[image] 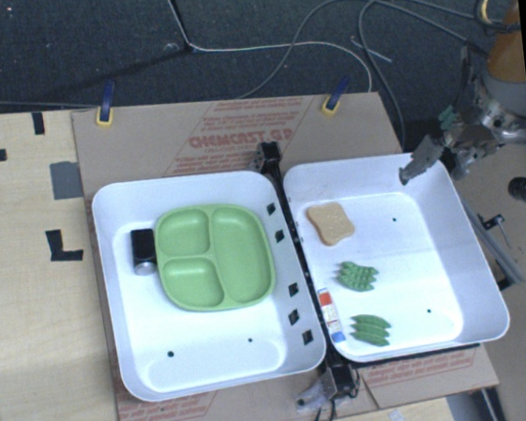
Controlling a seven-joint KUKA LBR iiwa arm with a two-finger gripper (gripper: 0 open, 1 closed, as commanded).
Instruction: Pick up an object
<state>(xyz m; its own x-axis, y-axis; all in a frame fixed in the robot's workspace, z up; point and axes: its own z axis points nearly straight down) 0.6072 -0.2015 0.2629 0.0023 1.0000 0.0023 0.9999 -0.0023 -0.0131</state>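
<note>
Hand (424,160) at upper right, over top right corner of right bin (467,257); finger spread unclear, cannot tell; nothing seen between them. Right bin: toast slice (330,224) upper left, two green pea pods (356,276) (370,329) below, small tube (329,313) with red and blue label along left wall, print unreadable. Left bin (126,296): green divided plate (215,256), small black block (143,249) just left. Cardboard sheet (235,132) under bins, red print partly legible: "CHEMCAST GP".

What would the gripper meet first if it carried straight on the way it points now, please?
Probably the bare floor of the right bin, near its upper right corner; the gripper points down-left toward the bread slice, though depth is unclear.
</note>
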